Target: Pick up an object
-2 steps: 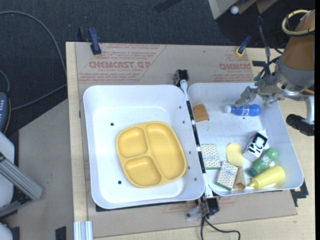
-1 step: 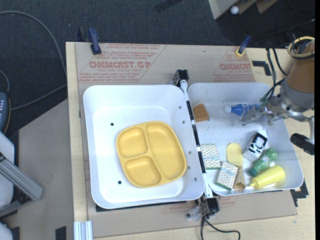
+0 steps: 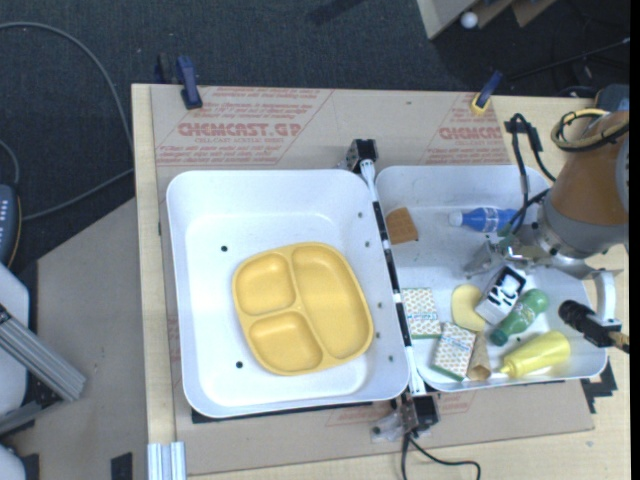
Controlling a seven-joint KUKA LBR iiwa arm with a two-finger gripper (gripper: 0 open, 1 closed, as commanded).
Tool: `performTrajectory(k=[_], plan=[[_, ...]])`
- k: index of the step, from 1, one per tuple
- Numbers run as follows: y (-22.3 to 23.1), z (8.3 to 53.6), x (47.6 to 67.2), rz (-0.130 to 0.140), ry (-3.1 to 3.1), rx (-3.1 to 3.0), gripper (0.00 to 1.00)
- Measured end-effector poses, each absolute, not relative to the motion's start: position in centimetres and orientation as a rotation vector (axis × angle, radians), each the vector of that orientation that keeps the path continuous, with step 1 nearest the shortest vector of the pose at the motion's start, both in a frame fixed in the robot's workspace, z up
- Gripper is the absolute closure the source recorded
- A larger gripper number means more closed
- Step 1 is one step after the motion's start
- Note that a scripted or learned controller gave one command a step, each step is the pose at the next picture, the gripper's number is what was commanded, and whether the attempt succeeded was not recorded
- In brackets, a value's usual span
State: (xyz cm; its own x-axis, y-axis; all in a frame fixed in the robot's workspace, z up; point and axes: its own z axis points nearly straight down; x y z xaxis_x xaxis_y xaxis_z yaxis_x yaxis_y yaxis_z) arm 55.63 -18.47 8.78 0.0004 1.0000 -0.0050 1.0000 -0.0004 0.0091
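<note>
The right bin (image 3: 440, 183) holds the loose objects. A brown block (image 3: 403, 225) lies near its left wall, and a blue bottle (image 3: 485, 219) lies on its side further right. Lower down sit a pale yellow round piece (image 3: 465, 306), a white box with black lettering (image 3: 502, 292), a green bottle (image 3: 522, 313) and a yellow bottle (image 3: 530, 356). My gripper (image 3: 497, 258) is low inside this bin, just below the blue bottle and just above the white box. Nothing is lifted off the bin floor.
Two patterned packets (image 3: 419, 311) (image 3: 455, 351) lie by the right bin's left wall. The left bin (image 3: 200, 218) carries a yellow divided plate (image 3: 302, 306). The arm's orange band (image 3: 590, 183) hangs over the right bin's right edge, with cables above it.
</note>
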Motion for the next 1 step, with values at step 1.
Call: performTrajectory(k=[1], plan=[[-21.5,18.33,65.85,0.001,2.221,2.217,0.0]])
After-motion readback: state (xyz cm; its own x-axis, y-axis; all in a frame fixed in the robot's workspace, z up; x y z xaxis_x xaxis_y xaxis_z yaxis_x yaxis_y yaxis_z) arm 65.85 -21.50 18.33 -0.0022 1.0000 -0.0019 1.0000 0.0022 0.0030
